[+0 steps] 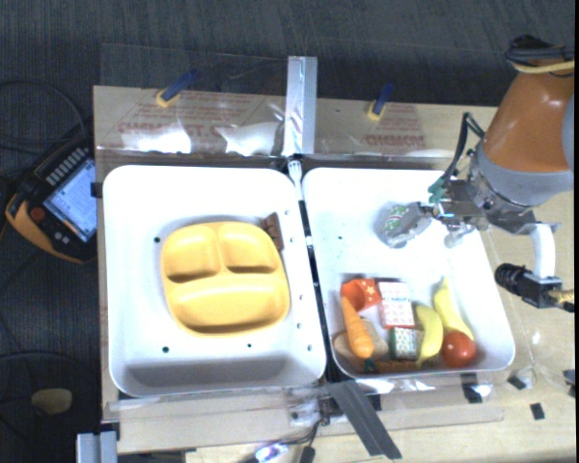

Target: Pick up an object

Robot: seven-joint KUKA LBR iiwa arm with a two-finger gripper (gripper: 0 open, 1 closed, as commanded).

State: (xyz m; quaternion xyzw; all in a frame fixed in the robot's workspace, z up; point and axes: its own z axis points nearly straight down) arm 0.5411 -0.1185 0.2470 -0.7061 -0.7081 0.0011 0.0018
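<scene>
Arm: grey KUKA arm w/ orange band [529,128] reaches in from the right, wrist over the right bin's upper right part.
Gripper: two-finger gripper [442,212] sits low over the bin's upper right area, tips pointing left toward a crumpled object.
Grip state: can't tell, tips too small and cluttered to read.
Crumpled object: small silvery-grey crumpled wrapper-like item w/ a green patch [399,224], just left of the gripper, touching or nearly so; can't tell if it's between the tips.
Right bin: shallow white plastic bin [347,210], objects bunched in its lower half.
Pile, left: orange carrot-shaped toy [356,331] lying along the bin's lower left, a red rounded toy [360,291] just above it.
Pile, mid: small white box w/ red print [397,306], a smaller green-and-red box [403,341] just below it.
Pile, right: two yellow banana-shaped toys [451,311] side by side, a red tomato-like ball [457,349] at their lower end, near the bin's lower right corner.
Left bin: shallow white plastic bin [135,258] beside the right one.
Tray: yellow divided plastic tray w/ three compartments [225,276] lying flat near the left bin's centre, well apart from the gripper.
Bench: light wooden bench top [550,374] under both bins.
</scene>
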